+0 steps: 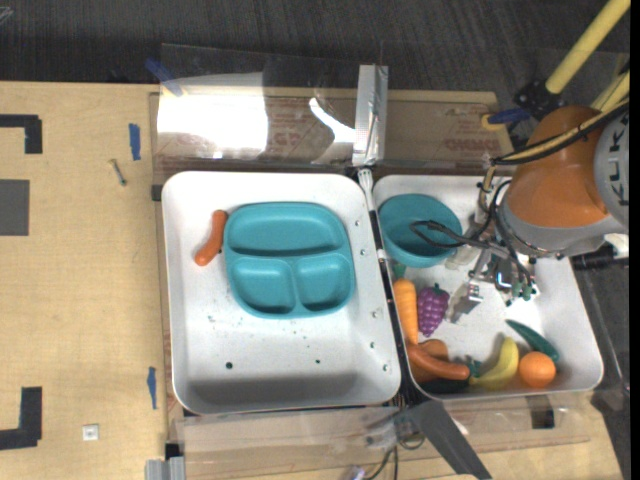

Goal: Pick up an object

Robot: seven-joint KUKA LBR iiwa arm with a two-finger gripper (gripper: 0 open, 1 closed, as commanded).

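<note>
Camera view shows the gripper (pixel 470 298) low in the right white bin (pixel 585 313), beside a purple grape bunch (pixel 432 310); whether it is wide or narrow, I cannot tell. Cables partly hide a teal bowl (pixel 415 226). Nearby lie an orange carrot (pixel 404 303), yellow banana (pixel 503 361) and orange fruit (pixel 537 368).

A pale wooden table (pixel 70 298) carries black and blue tape marks on its left. Dark carpeted floor (pixel 300 8) runs along the far side. Light glares off clear plastic sheeting (pixel 230 123) there.
</note>
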